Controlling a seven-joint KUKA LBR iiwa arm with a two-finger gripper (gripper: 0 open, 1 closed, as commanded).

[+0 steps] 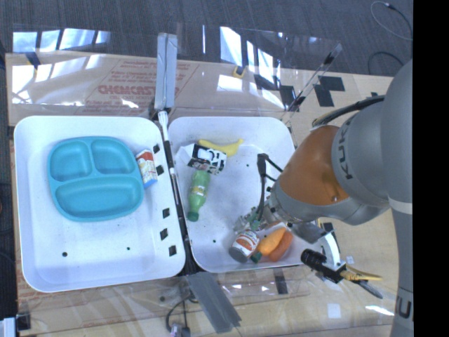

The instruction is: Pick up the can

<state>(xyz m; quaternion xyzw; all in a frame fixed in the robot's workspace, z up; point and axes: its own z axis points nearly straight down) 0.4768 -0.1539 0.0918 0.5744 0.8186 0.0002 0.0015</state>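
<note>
Looming closest to the lens, the grey arm (372,160) with its orange band is reaching down into the right bin (231,262), and its gripper (258,220) is hanging low near that bin's front corner. How the jaws are standing cannot be told from this slanted view.

Well to the jaws' far side, in the left bin (35,258), a blue divided plate (95,176) is lying with a small carton (146,168) touching its edge. Away from the jaws toward the bin's middle, a green bottle (198,192) is lying, and beyond it a banana (221,146).

Just below the jaws, the can (245,245) is lying tilted, pressed against an orange carrot-like toy (273,244).

By the look of it, the arm is closing in for the grasp; the next move is calling for a descent astride the can alone, clear of the toy.
</note>
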